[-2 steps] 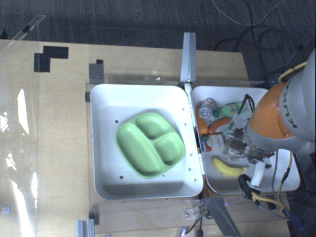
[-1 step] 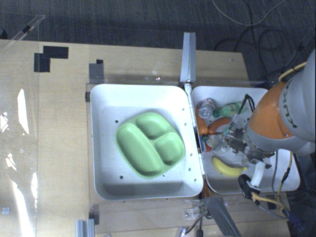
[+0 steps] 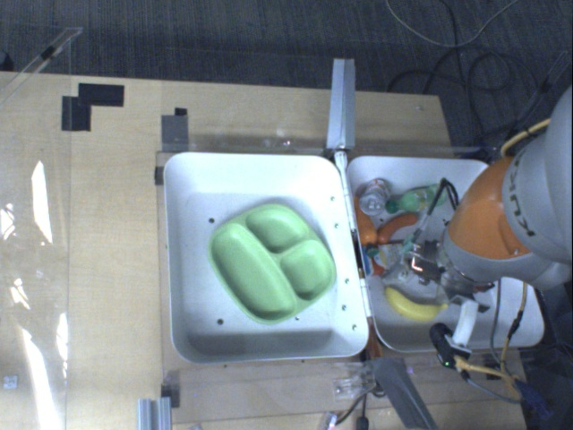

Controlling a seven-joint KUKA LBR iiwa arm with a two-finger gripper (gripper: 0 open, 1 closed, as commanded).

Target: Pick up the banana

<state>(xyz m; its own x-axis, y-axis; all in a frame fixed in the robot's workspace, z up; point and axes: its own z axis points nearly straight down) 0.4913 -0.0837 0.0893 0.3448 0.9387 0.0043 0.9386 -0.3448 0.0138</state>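
Yellow and curved, the banana (image 3: pixel 414 305) lies in the right bin (image 3: pixel 394 334), partly under the arm's wrist, just below an orange item (image 3: pixel 394 228) and clutter, right of the green tray (image 3: pixel 271 260).

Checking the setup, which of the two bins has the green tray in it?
The left bin: the green tray lies in it. The right bin holds the banana and clutter.

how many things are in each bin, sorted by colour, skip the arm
Green: 2, the divided plate in the left bin and a green item in the right bin
Yellow: 1, the banana
Orange: 1, a carrot-like piece
Clear or silvery: 1, a small item
Total: 5 that can be told apart; the arm covers part of the right bin.
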